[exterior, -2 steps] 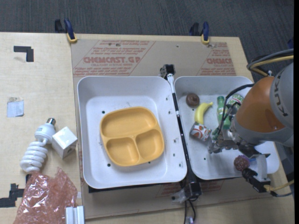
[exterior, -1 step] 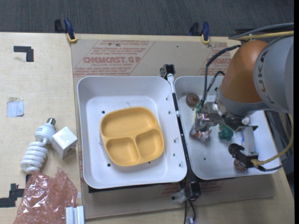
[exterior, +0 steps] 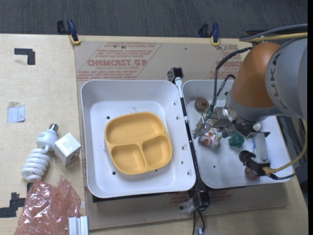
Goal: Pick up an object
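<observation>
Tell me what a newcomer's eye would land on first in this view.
The yellow divided tray lying in the left bin draws the eye first, bright against the white. Next comes the grey arm with its orange band, reaching in from the right over the right bin, its hand low among small objects there. Off the bins at far left, a spiral light bulb lies on the bench.

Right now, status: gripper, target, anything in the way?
Gripper low in right white bin, at the orange-and-white object. No grasp confirmed. Green object close beside it. Yellow divided tray in left bin.
</observation>
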